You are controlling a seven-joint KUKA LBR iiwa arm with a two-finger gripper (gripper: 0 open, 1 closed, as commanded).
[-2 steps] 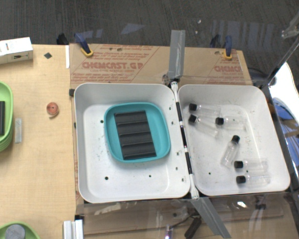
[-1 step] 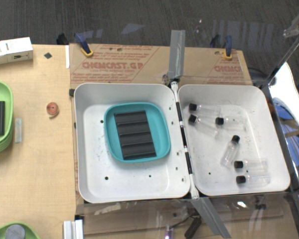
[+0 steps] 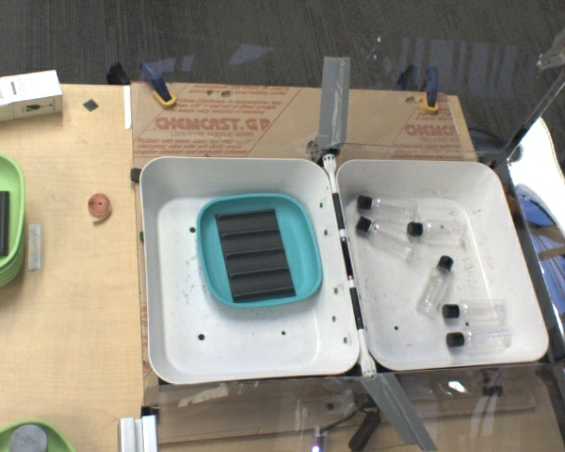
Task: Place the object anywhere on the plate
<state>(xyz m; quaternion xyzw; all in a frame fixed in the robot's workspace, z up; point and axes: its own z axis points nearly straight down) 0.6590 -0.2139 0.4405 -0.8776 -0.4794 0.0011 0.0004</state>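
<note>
Now, nearest, clear vials (image 3: 441, 285) with black caps are seen scattered in the right bin (image 3: 518, 252), well apart from the teal plate (image 3: 306, 252) in the left bin (image 3: 169, 290), due left. The pincer's state cannot be told.

Teal square plate (image 3: 260, 250) with dark ridged insert, left bin — clear black-capped vials (image 3: 434, 284) scattered flat, right bin.
</note>
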